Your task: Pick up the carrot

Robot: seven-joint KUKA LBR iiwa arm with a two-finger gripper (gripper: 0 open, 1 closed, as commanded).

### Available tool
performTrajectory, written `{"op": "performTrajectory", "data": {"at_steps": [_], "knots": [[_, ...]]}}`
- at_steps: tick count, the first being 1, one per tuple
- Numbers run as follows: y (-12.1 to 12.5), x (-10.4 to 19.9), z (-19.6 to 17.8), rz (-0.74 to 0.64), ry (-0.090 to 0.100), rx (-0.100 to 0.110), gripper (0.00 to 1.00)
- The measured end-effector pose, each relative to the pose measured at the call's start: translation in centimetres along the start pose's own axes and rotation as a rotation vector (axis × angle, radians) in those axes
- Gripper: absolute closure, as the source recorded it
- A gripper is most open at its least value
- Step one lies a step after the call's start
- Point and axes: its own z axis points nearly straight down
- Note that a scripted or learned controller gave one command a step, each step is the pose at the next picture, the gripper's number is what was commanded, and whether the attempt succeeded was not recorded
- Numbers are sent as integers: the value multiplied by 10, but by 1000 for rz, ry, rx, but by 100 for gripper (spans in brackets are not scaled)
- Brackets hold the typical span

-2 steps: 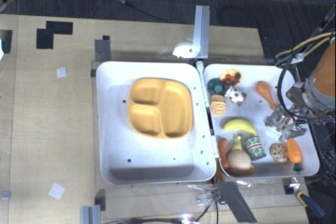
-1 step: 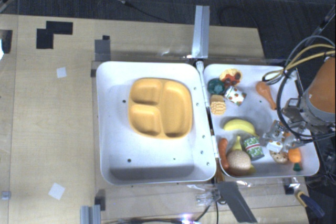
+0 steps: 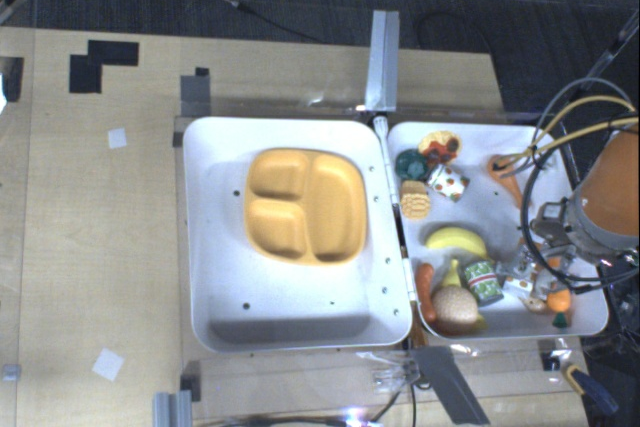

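- 2 white bins side by side; left bin (image 3: 215, 215) carries a yellow divided plate (image 3: 305, 205), right bin (image 3: 500, 133) carries a clutter of toy food.
- Carrot (image 3: 508, 173): orange, lying at the far right of the right bin, partly behind dark cables (image 3: 560, 130). Apart from the banana (image 3: 457, 240) and the other pieces.
- Arm (image 3: 612, 185) reaches in from the right, wrist over the bin's near-right part.
- Gripper (image 3: 537, 267): low among small items at the near-right corner; pincer state cannot tell, fingers hidden by wrist and cables.
- Nothing of the carrot sits at the gripper, so judged not yet picked.
- Left to do: move toward the far side, descend, close on carrot, lift.
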Motion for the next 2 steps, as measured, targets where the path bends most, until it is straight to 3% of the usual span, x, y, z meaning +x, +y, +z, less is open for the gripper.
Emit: {"op": "performTrajectory", "data": {"at_steps": [1, 2], "knots": [[11, -22, -53, 77, 9, -20, 100], [4, 0, 2, -56, 3, -13, 100]]}}
